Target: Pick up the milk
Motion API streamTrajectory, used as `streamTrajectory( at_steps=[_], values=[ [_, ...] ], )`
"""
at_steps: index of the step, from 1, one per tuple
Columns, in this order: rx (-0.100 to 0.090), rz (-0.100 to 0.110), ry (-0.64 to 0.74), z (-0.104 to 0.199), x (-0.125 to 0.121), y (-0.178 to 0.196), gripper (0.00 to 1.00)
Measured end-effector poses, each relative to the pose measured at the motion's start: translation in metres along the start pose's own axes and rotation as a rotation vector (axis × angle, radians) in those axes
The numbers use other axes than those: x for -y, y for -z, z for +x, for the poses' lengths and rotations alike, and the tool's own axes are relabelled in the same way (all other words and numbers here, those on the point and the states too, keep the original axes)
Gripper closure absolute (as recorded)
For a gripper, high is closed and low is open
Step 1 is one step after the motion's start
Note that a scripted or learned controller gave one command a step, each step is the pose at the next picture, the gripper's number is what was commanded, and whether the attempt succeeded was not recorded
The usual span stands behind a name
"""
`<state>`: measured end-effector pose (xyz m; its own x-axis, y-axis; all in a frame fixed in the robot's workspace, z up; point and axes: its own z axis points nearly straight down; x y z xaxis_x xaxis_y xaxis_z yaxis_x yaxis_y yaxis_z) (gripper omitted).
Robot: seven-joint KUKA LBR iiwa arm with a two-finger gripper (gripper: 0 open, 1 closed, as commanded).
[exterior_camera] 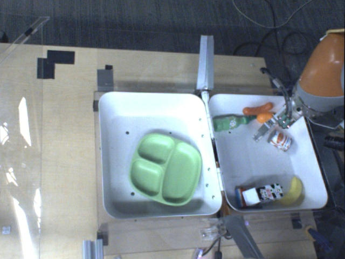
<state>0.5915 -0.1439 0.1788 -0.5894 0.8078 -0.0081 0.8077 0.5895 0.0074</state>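
The milk (263, 193) is a small carton with black-and-white cow patches and a red end. It lies on its side against the front wall of the right bin (237, 161), touching a yellow banana (293, 191) on its right. My gripper (265, 127) hangs over the back of the same bin, well behind the milk. It is open with nothing between its fingers. It sits between an orange carrot (257, 110) and a red-and-white can (281, 140).
A green bottle (230, 122) lies at the back left of the right bin, by the divider. The left bin (113, 144) holds a green sectioned plate (166, 168). The arm's orange band (323, 63) looms at the right edge.
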Motion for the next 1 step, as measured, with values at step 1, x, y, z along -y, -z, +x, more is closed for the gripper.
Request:
streamTrajectory(
  at_steps=[1],
  values=[
    [0.001, -0.003, 0.18, 0.0286, -0.0639, 0.0482, 0.0]
  ],
)
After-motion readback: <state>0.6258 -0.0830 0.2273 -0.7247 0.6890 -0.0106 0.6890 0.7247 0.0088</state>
